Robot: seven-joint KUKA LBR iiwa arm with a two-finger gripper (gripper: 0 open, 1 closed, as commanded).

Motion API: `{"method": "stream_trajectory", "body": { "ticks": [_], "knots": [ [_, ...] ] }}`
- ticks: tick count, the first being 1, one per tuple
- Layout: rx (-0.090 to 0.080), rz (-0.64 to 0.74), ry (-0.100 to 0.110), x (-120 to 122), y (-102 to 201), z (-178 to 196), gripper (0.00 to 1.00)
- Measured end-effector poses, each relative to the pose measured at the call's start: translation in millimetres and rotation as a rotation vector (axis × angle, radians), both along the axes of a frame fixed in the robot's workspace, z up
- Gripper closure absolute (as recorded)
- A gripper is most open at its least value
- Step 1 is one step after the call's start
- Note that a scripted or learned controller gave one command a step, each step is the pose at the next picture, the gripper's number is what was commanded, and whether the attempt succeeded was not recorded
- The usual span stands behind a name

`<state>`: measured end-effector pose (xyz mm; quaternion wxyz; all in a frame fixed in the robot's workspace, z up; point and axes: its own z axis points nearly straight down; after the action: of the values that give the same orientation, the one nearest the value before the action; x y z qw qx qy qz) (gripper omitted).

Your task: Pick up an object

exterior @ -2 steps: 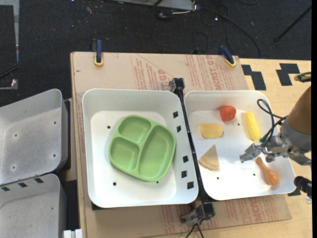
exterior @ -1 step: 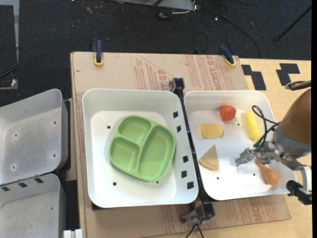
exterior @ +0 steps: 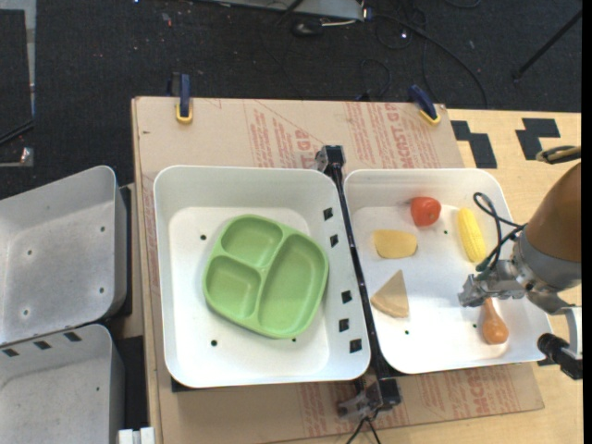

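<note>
Two white bins sitting side by side: left bin (exterior: 176,248) holding green divided plate (exterior: 266,274); right bin (exterior: 435,350) holding cheese wedge (exterior: 392,296), yellow slice (exterior: 395,243), tomato (exterior: 425,211), corn (exterior: 472,234). Gripper (exterior: 483,289) hovering at right, possibly touching orange carrot-like piece (exterior: 493,322); finger state impossible to tell.

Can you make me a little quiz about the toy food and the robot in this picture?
1. True or false: the green divided plate lies in the left bin.
2. Which toy lies nearest the gripper? A) red tomato B) corn cob C) orange drumstick-shaped piece
3. Fill in: the right bin holds ___ toy foods, counting the yellow slice and the tan wedge.

Key: 1 true; 2 C; 3 five.
</note>
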<state>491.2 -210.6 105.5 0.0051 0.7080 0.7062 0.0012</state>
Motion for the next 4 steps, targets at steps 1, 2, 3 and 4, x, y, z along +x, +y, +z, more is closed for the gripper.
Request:
{"method": "stream_trajectory", "body": {
  "ticks": [1, 2, 3, 4],
  "knots": [
    [0.004, 0.003, 0.007, 0, -4, 42, 1.0],
    [0.003, 0.005, 0.003, -2, -5, 105, 1.0],
    [0.002, 0.006, 0.003, -2, -5, 148, 1.0],
    [0.003, 0.006, 0.004, -1, -5, 186, 1.0]
  ]
}}
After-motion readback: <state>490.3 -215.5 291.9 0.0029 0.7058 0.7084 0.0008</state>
